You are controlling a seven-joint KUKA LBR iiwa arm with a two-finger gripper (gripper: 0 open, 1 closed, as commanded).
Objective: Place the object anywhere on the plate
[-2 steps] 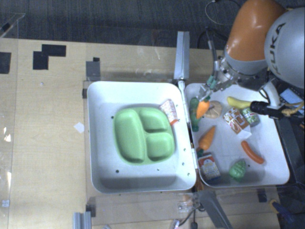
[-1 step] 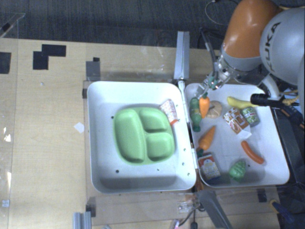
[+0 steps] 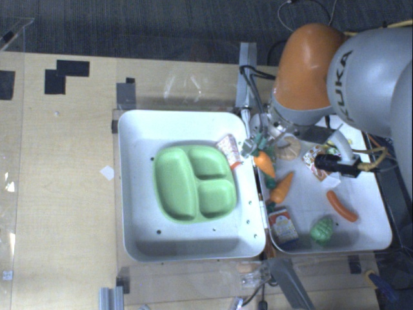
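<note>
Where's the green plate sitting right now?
The green plate lies in the left white bin, roughly centred, on the camera view's left half. A small packet touches its upper right corner, nearest the arm.

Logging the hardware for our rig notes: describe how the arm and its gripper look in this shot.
The arm is smooth, rounded grey casing with a large glossy orange band above the wrist and dark KUKA lettering on the grey shell. Thin black cables loop around the wrist. The gripper below is a small metallic assembly, too cluttered to make out details.
</note>
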